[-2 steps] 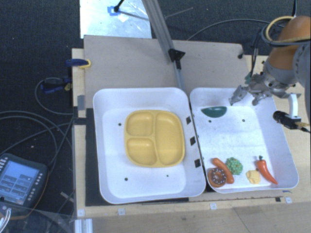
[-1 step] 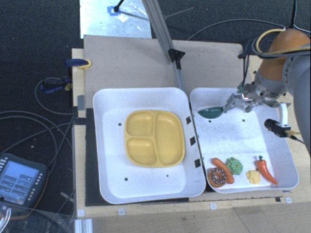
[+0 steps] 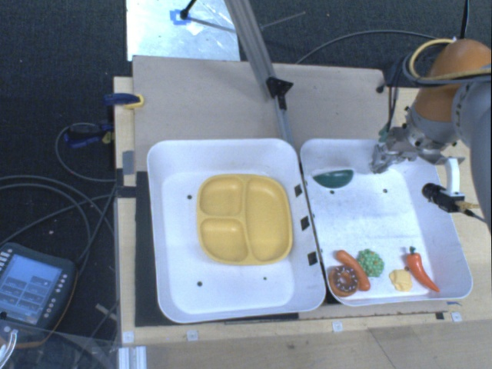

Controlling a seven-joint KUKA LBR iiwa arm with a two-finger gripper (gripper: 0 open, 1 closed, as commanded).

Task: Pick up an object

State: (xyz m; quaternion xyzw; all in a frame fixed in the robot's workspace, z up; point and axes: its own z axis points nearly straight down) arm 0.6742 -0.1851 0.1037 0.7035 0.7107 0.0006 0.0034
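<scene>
Camera view, looking down at a slant, shows the gripper (image 3: 382, 158) poised over the upper edge of the right-hand bin (image 3: 384, 214), with the grey arm and its orange band reaching in from the right. Whether the fingers are spread or pressed together I cannot tell, since they read as a dark cluster against the white; nothing visibly sits between them. The nearest thing to pick is a dark green bowl (image 3: 333, 178), which lies just beside the gripper, toward the divide between the two bins and a little nearer the camera, resting on the bin floor close to its upper wall. Its long axis runs roughly across the picture, so a sideways shift toward the left-hand bin and a short drop would likely bring the fingers over its rim. The other candidates sit well apart from the gripper, lined along the near edge of the same bin: a doughnut (image 3: 342, 280) touching a sausage (image 3: 353, 269), then a green broccoli piece (image 3: 370, 263), a small yellow lump (image 3: 400, 280) and an orange pepper (image 3: 420, 270). The left-hand bin (image 3: 173, 206) holds a yellow divided plate (image 3: 245, 218).
</scene>
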